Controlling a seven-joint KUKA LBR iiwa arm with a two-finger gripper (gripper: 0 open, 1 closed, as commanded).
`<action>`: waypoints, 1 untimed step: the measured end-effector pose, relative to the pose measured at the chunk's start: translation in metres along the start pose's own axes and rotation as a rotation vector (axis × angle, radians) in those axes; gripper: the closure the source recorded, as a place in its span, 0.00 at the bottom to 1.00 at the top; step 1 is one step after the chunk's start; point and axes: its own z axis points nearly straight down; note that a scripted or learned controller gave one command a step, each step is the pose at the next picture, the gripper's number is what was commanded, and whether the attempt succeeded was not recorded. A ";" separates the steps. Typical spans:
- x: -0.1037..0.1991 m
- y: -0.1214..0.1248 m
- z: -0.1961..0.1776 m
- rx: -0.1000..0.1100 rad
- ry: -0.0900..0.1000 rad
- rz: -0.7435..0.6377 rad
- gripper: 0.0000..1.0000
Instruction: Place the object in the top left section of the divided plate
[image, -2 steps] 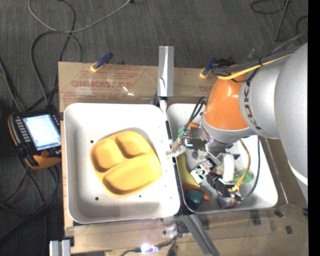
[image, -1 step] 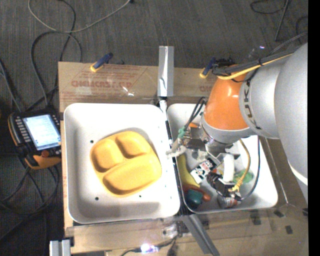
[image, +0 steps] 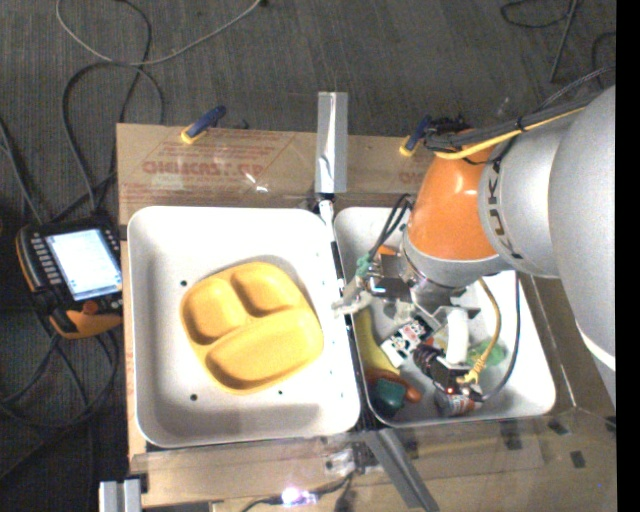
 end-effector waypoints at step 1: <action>0.000 0.000 0.000 0.000 0.000 0.000 0.00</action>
